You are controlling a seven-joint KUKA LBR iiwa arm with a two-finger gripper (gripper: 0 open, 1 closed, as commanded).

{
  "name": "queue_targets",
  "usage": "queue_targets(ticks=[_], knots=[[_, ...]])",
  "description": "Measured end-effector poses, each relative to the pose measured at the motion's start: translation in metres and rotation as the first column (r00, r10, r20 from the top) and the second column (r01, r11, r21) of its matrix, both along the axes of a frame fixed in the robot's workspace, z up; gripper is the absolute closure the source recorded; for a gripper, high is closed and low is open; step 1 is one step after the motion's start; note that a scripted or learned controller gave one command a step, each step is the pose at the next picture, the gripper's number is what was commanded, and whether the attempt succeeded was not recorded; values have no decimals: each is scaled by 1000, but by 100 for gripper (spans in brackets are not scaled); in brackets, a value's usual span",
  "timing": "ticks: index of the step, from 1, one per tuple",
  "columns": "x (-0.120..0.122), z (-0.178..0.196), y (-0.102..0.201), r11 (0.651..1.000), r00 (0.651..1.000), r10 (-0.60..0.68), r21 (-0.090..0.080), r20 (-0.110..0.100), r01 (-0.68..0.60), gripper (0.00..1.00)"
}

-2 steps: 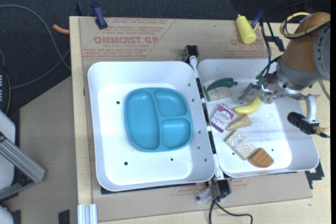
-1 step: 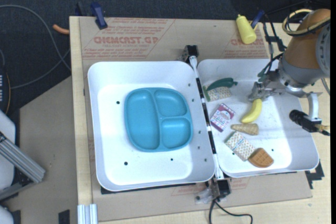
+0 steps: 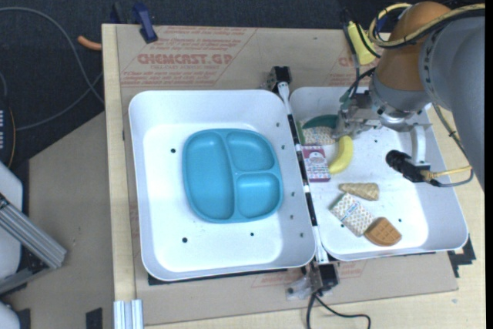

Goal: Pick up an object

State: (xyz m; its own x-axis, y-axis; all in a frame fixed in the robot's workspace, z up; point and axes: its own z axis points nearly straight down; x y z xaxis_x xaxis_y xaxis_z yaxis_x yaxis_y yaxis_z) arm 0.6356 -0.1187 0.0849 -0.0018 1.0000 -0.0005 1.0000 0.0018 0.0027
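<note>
Gripper [image 3: 350,122] sits near the right bin's [image 3: 439,231] rear-left corner, directly above the banana [image 3: 342,155]; finger state cannot be determined. Banana's long axis runs front-to-back.

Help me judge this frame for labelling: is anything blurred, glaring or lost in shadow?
Camera view: the light is even and soft, with faint shadows under the blue divided plate and the banana. The white bins are bright but keep their detail. The small objects are reasonably sharp. The arm at the right edge looks soft and large, and the hand is hard to read.
</note>
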Motion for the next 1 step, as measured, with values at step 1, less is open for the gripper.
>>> queue_targets(ticks=[1], knots=[[-49,101,38,1000,1000,-1,1,-1,1,100]])
